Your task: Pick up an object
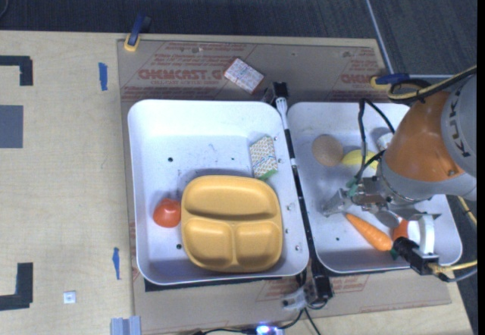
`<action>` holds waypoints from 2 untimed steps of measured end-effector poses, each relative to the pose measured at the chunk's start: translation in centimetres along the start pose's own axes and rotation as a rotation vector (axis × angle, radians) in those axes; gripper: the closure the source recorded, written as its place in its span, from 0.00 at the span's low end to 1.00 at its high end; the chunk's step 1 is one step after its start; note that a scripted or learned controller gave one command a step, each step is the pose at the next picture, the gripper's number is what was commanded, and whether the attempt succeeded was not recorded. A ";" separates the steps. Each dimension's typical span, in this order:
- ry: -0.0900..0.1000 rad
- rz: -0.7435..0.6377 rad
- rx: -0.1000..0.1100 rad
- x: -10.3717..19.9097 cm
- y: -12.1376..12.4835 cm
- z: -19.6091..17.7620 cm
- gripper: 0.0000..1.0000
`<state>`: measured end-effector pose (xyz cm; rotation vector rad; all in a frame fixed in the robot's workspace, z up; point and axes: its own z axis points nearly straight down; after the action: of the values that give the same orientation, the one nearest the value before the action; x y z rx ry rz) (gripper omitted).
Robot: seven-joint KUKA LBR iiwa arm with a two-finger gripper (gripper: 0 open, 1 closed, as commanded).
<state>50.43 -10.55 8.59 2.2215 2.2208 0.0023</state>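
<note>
The gripper [342, 203] hangs in the right bin [447, 250] beside a toy carrot [369, 231]; whether it grips anything, I cannot tell. The brown board [189, 72] reads "CHEMCAST" in red.

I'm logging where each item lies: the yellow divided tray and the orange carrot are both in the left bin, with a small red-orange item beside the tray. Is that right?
Not quite. The camera view shows the carrot in the right bin, below the gripper. The yellow divided tray is in the left bin, with the small red-orange item beside it.
</note>
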 end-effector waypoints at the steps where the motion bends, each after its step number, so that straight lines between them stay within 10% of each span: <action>1: -0.001 0.000 -0.004 0.0 0.1 -1.0 1.00; 2: 0.000 -0.002 0.000 14.3 -2.4 -9.9 1.00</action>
<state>48.00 3.79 18.47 2.2196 2.2231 0.0024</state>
